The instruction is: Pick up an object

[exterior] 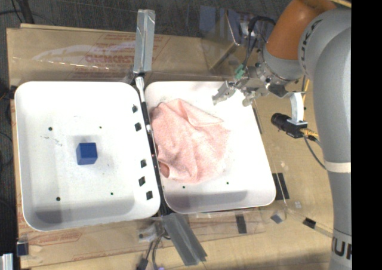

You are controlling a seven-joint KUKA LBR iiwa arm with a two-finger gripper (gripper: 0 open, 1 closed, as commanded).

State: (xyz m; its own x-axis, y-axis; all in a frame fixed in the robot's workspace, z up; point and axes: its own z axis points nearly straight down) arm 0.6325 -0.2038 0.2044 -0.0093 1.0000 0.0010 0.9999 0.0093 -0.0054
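A crumpled pink cloth (191, 140) lies in the right bin (253, 167), covering most of its left and middle. A small blue cube (87, 153) rests on the floor of the left bin (36, 113). My gripper (234, 98) hangs over the far right part of the right bin, just beyond the cloth's upper edge. Its fingers (219, 97) are spread apart and nothing sits between them. A small tan thing (164, 170) peeks out from under the cloth's lower left edge.
A divider with black clips (143, 143) separates the two bins. A grey metal bar (144, 42) stands at the back between them. A black cable connector (289, 125) juts from the arm right of the bin.
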